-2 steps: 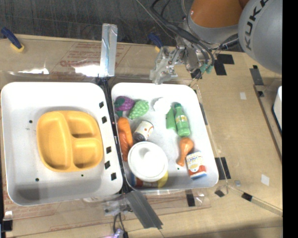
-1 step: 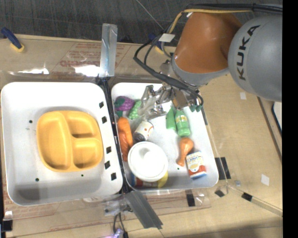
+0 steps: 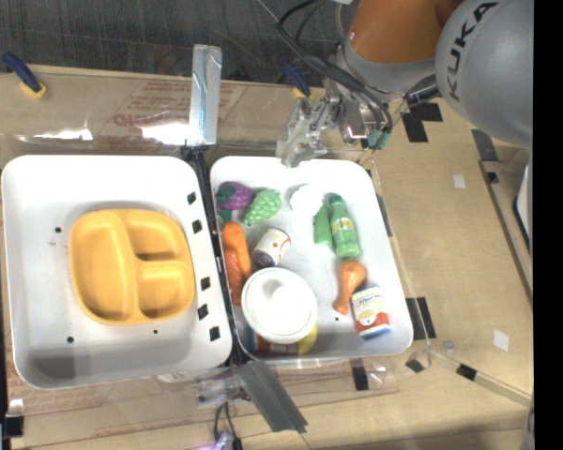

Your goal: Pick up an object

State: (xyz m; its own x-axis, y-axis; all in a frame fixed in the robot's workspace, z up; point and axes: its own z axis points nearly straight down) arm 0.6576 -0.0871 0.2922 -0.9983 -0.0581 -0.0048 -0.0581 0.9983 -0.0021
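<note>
The gripper is hanging over the right bin's far rim, holding nothing; how wide its fingers stand I cannot tell. Below it are lying grapes, a green bottle, a carrot and a white bowl partly hiding a yellow item. A yellow divided tray is sitting in the left bin.

Even bright overhead light, glare on the clear plastic sheet, soft shadows inside white bins, slight blur
</note>
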